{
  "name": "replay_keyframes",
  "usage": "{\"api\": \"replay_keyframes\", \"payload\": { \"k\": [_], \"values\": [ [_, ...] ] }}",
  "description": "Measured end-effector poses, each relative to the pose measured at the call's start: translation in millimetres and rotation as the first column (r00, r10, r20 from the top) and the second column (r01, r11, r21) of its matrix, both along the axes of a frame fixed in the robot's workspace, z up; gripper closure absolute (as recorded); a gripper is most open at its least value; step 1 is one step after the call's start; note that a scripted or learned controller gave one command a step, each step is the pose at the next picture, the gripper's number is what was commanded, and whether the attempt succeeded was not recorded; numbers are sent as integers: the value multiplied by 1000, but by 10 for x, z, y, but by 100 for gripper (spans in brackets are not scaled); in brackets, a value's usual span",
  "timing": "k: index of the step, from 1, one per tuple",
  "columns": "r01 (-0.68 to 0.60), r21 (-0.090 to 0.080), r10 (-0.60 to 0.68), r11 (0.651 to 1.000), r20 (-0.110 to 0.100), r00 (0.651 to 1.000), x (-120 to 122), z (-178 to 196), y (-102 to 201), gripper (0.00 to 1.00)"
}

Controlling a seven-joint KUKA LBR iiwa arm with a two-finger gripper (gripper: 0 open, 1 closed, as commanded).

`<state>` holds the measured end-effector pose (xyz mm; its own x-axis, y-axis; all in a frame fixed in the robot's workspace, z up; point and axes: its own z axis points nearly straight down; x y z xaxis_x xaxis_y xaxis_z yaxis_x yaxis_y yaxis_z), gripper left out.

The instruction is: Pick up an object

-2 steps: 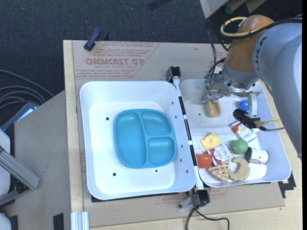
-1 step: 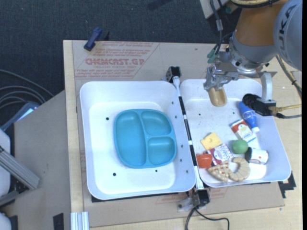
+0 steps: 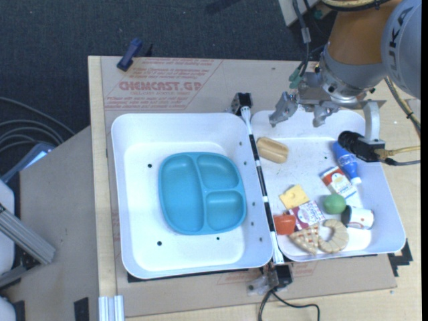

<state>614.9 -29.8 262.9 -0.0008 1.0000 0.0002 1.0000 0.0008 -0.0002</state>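
Note:
My gripper hangs open over the far edge of the right bin, its two grey fingers spread apart with nothing between them. Just below and left of it a tan bread roll lies near the bin's dividing wall. Lower in that bin sit a yellow cheese wedge, a green ball, a blue tube, a red-and-white packet, a red piece, a waffle piece and a pretzel-shaped biscuit.
The left bin holds a blue three-compartment plate. A small white-and-red item lies by the right bin's right side. A blue clip rests on the bench's far left corner.

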Motion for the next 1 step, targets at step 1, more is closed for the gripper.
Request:
{"api": "replay_keyframes", "payload": {
  "k": [1],
  "values": [
    [2,-1,-2,1000,-2,1000,-80,-802,-922,0]
  ]
}}
